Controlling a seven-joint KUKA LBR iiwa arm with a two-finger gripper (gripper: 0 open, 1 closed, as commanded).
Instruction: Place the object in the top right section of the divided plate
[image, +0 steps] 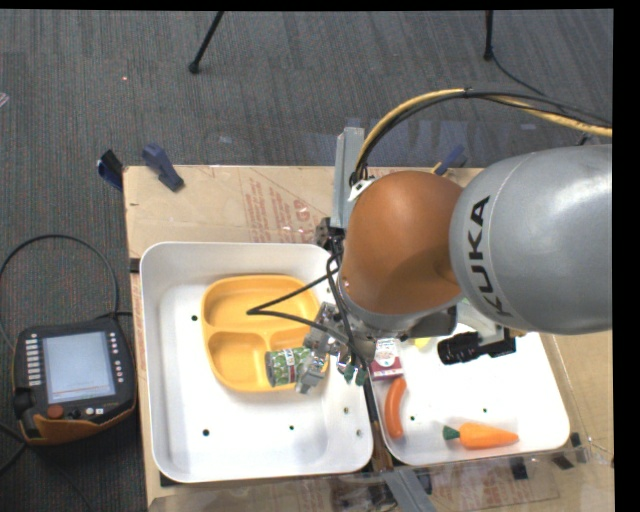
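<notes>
Low over the yellow divided plastic plate (240, 335), the gripper (318, 362) sat clamped on a green-labelled can (285, 366) at the plate's near right edge.

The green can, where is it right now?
The green can sits at the lower right edge of the yellow divided plate in the left bin, beside the tool.

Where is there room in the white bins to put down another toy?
The left bin has bare floor along its left wall and its front, below the yellow plate. The right bin has some floor behind the carrot. It is crowded in the middle, where the claw, green can and sausage bunch together.
</notes>
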